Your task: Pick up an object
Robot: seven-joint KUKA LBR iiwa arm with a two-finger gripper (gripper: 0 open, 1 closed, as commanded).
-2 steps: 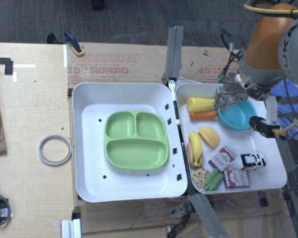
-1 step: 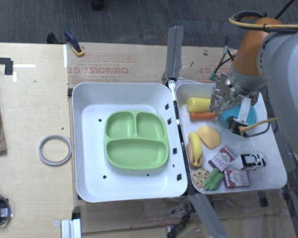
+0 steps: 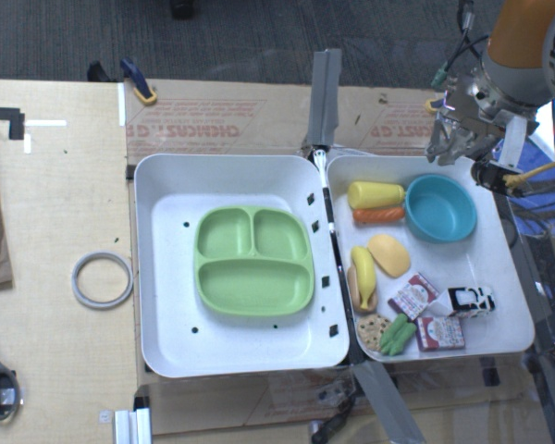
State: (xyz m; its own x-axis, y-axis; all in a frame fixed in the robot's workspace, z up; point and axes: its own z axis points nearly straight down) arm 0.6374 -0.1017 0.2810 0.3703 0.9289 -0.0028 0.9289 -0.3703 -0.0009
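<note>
Toys are crowding the right bin (image 3: 513, 276); the blue bowl (image 3: 440, 208) is blocking its far corner, while bare floor is lying open along its right side.

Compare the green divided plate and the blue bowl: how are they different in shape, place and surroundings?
The green divided plate is flat, nearly square, with three compartments; the blue bowl is round, deep and undivided. The plate lies alone in the left bin; the bowl sits in the right bin, close to a toy corn cob and carrot. Both stand upright and hold nothing.
</note>
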